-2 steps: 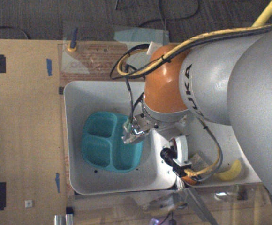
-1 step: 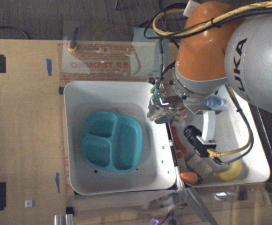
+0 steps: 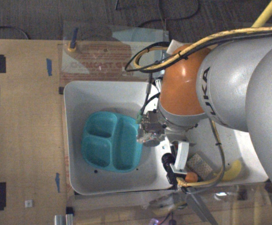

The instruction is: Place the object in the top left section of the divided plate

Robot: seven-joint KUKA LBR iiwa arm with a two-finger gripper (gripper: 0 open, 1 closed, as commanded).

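A teal divided plate [image 3: 110, 141] lies in the left white bin [image 3: 79, 102], with two small sections on its left side and one long section on its right. My gripper [image 3: 147, 130] hangs at the plate's right edge, under the orange wrist band [image 3: 183, 86]. I cannot make out any object between the gripper's tips from this angle. The plate's sections look bare.
In the right bin, partly behind the arm, lie a yellow banana [image 3: 233, 170], a small orange item [image 3: 191, 176] and a tan sponge-like block [image 3: 199, 163]. Cables loop above the wrist. A cardboard sheet [image 3: 98, 60] lies behind the bins.
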